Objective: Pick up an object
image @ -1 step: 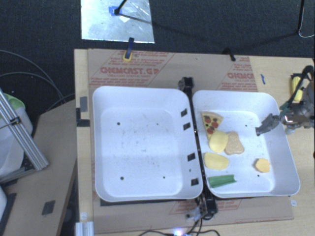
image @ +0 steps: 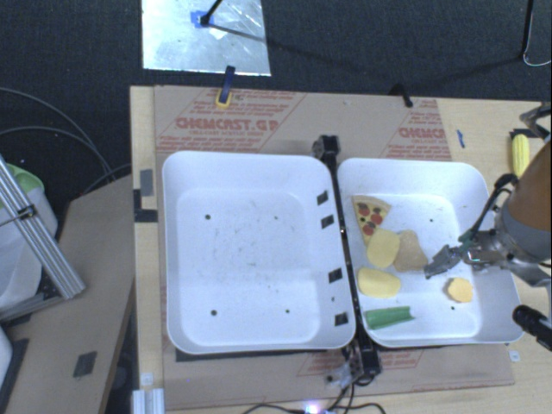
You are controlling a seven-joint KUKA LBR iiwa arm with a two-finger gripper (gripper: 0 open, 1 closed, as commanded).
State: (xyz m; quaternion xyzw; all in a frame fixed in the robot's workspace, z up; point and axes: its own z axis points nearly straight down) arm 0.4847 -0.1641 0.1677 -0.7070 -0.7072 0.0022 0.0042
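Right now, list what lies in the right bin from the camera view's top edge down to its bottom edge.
Pizza slice → tan piece → round yellow piece → green piece. The two larger yellow pieces are left out, since they overlap the tan piece's span.

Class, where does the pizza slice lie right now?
The pizza slice lies in the right bin, near its upper left corner, just above a yellow piece.

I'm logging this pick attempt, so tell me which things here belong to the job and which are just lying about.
Job: gripper, pizza slice, two yellow pieces, tan piece, orange piece, green piece, right bin.

Lying about: left bin, foil sheet, cardboard.
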